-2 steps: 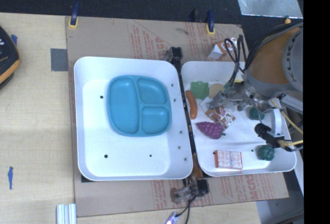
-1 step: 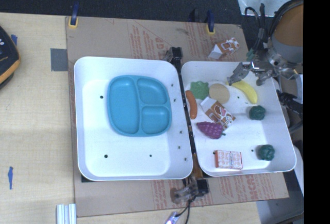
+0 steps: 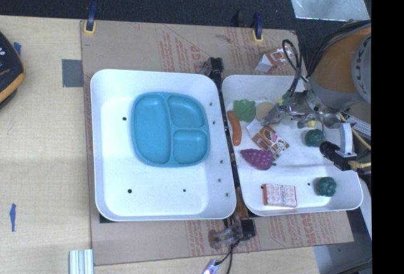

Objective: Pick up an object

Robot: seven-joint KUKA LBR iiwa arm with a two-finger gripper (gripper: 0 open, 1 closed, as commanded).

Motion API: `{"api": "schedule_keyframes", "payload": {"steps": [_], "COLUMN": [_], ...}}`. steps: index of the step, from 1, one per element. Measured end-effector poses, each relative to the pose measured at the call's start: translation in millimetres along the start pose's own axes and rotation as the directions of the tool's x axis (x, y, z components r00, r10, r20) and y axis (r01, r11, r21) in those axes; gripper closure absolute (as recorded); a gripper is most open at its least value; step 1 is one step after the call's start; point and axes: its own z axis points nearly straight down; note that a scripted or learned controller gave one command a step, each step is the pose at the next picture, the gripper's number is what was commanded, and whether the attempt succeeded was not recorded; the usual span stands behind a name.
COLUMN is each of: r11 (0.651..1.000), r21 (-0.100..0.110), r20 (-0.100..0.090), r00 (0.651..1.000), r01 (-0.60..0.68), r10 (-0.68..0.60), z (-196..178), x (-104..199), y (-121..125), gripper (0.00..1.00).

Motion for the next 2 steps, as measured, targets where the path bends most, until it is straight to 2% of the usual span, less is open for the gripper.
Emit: {"api": "schedule_keyframes", "payload": {"steps": [1,2], "r11": [1.000,1.000], "r21": [-0.022,-0.022], "r20": [0.010,0.004], "r00": [1.000,1.000], "r01": [-0.001,0.001], "r10": [0.002,0.000], "z": [6.1,-5.7], "x": [22.3,24.1], "y": [-5.6,-4.2], "gripper": [0.00,1.00]}}
